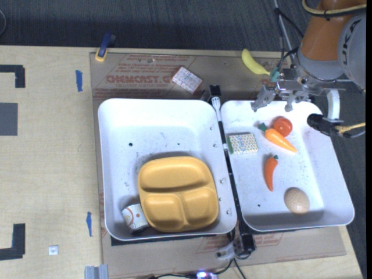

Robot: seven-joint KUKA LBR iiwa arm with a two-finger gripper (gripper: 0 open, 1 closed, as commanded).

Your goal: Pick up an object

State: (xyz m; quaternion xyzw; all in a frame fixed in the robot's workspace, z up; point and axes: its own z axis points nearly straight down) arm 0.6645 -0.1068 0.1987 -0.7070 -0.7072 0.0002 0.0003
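White plastic, smooth and shallow with rounded corners, makes up both bins, which sit side by side on a brown cardboard sheet (145, 74) laid over the pale wooden bench (46, 156). Red print across the far strip of the cardboard reads something like "CHEMCAST", though the rest is too blurred to read.

The left bin (116, 121) holds a mustard-yellow tray (177, 192) with three molded sections, lying toward the near edge. A small white cup with red markings (133, 216) lies on its side in the near left corner, touching the tray.

The right bin (331, 179) holds a tomato (282, 125) near its far edge, round and glossy red, with a large orange carrot (280, 140) just beside it. A smaller, darker carrot (270, 171) lies near the middle, pointing toward the near edge. A tan egg (297, 200), matte and oval, rests toward the near right corner. A flat speckled green and white sponge (242, 143) lies against the left wall.

Outside the bins, a yellow banana (254, 63) lies on the cardboard's far edge, and a small patterned card (186, 79) sits beyond the left bin.

The gripper (285, 97) hangs over the far edge of the right bin, just beyond the tomato, its metal fingers spread apart with nothing between them. Above it rises the orange band (325, 31) of the arm.
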